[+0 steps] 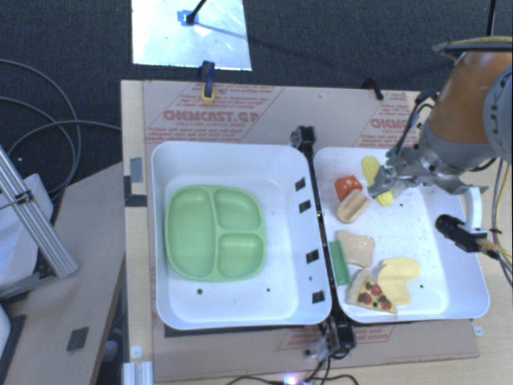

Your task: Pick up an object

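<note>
Materials around my bench:
- Left bin [240, 155] and right bin [449, 287]: smooth white plastic, slight sheen.
- Green divided plate [215, 233] in the left bin: matt plastic.
- Board [240, 112] under the bins: printed brown cardboard.
- My arm [473, 103]: glossy orange band.
- Sheet [191, 22] beyond the board: shiny, metal-like.

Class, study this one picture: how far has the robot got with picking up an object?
Done: the hand is down in the right bin, among the toy foods near the yellow piece and bread roll. In hand: nothing visibly held. Left: the grasp and lift. The green tray sits alone in the left bin.
</note>
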### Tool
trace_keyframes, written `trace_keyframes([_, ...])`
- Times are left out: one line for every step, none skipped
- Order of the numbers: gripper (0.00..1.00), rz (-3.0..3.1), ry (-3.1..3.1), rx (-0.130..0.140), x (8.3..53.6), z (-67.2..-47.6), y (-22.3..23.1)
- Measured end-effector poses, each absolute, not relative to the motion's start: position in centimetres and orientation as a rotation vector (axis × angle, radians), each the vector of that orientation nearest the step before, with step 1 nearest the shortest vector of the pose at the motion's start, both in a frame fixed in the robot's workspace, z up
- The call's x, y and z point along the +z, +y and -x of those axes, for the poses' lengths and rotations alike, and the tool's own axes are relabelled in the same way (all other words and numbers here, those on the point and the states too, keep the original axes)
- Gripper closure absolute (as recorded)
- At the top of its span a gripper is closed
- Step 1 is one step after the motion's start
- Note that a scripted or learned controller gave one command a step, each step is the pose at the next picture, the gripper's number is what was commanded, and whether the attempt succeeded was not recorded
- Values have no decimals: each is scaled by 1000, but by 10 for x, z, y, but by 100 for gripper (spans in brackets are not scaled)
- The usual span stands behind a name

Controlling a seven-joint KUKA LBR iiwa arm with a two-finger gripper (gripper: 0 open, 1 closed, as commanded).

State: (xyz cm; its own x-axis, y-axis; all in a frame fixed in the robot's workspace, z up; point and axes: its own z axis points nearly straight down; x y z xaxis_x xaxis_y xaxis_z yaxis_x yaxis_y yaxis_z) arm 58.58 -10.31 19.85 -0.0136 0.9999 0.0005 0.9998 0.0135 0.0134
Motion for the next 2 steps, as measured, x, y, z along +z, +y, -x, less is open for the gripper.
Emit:
trace_keyframes([100, -2205, 2236, 10, 228, -588, -8])
trace_keyframes([100, -2213, 2232, 2, 192, -606, 37])
